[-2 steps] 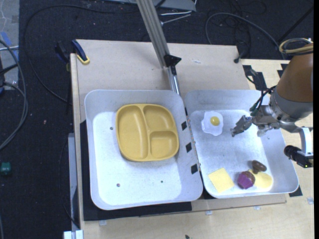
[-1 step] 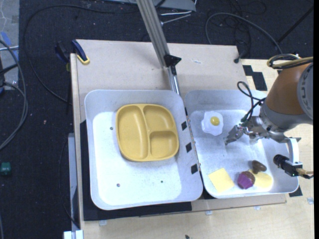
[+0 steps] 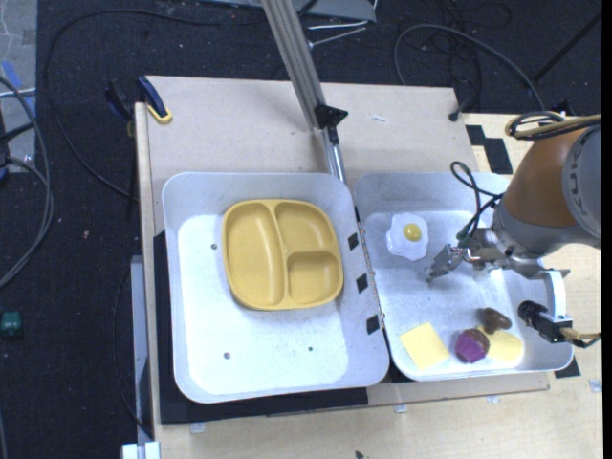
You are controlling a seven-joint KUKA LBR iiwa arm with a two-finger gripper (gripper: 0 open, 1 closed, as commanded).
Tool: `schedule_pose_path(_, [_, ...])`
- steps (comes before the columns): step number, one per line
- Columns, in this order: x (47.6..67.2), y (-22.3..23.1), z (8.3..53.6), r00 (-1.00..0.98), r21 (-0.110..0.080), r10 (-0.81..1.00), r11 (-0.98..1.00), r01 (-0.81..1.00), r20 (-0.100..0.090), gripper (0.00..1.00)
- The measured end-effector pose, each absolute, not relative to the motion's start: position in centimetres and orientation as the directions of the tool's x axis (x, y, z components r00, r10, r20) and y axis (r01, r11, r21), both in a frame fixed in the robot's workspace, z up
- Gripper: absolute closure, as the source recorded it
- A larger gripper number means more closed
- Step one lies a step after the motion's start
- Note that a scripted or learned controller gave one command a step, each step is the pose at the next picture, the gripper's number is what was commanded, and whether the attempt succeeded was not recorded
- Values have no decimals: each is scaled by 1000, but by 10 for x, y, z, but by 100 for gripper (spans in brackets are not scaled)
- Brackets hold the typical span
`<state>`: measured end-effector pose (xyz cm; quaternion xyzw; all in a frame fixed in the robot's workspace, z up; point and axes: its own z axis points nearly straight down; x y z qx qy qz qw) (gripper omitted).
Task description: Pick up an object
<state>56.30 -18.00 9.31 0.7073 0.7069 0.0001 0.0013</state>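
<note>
My gripper (image 3: 441, 263) hangs low over the middle of the right bin (image 3: 382, 191), open, with nothing between its fingers. A white fried-egg toy with a yellow yolk (image 3: 409, 236) lies just to its left, apart from it. Near the bin's front edge lie a flat yellow square (image 3: 424, 344), a purple lump (image 3: 470, 345), a small brown piece (image 3: 495, 319) and a pale yellow piece (image 3: 509, 350). These last three are bunched together, in front of and to the right of the gripper.
The left bin (image 3: 191, 285) holds a yellow divided plate (image 3: 283, 253). A grey metal pole (image 3: 298, 55) slants down from the top to the gap between the bins. The arm (image 3: 550, 194) stands over the right bin's right side.
</note>
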Motion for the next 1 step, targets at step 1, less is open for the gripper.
schedule_pose_path(1, [564, -181, 105, 1, 7, 1000, -1, 1000, -4, 100])
